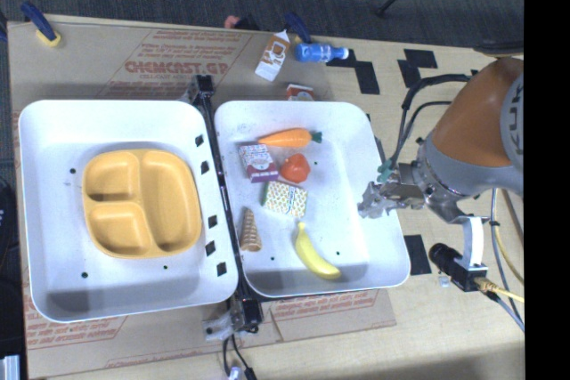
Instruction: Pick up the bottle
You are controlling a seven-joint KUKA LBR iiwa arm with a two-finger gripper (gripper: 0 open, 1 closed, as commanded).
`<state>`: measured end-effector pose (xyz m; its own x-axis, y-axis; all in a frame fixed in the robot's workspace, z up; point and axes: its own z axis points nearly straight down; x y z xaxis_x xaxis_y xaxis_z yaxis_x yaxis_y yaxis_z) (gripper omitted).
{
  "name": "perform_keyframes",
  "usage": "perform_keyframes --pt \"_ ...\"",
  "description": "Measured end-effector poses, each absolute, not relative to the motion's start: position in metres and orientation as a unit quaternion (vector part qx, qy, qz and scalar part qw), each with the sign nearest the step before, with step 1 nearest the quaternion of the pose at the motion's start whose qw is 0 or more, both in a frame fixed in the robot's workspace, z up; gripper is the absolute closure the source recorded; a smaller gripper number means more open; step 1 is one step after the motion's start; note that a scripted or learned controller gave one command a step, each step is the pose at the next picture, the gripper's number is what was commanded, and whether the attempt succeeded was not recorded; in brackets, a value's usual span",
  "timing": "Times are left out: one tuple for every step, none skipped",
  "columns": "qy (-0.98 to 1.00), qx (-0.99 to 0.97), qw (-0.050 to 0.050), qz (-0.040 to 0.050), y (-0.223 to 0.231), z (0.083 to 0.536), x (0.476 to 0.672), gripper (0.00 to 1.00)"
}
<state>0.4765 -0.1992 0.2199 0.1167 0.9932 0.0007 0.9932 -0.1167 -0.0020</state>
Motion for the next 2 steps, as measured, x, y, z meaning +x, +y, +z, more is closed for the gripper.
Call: perform_keyframes --pt "-0.500 -0.866 0.003 0.0011 -0.158 0.174 0.476 1.00" --pt "-0.324 -0.946 0.002 0.0014 -0.197 0.207 0.476 1.00"
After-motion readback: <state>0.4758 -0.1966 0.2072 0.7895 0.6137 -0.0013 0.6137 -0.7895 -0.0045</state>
